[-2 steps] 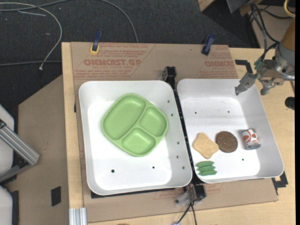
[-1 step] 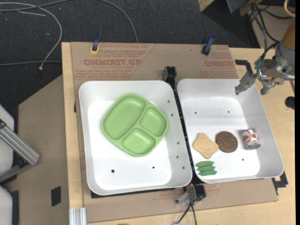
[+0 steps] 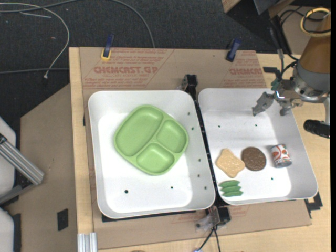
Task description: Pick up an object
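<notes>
In the right bin lie a tan cracker-shaped piece, a round brown cookie, a small red and white can on its side, and a green pea pod near the front edge. My gripper hovers over the bin's far right part, well behind these objects. Its two fingers stand spread apart with nothing between them, so it is open.
The left bin holds a green three-compartment plate. Blue clamps pin the cardboard base at the back. Cables run across the dark floor behind, and a metal bar sits at the left.
</notes>
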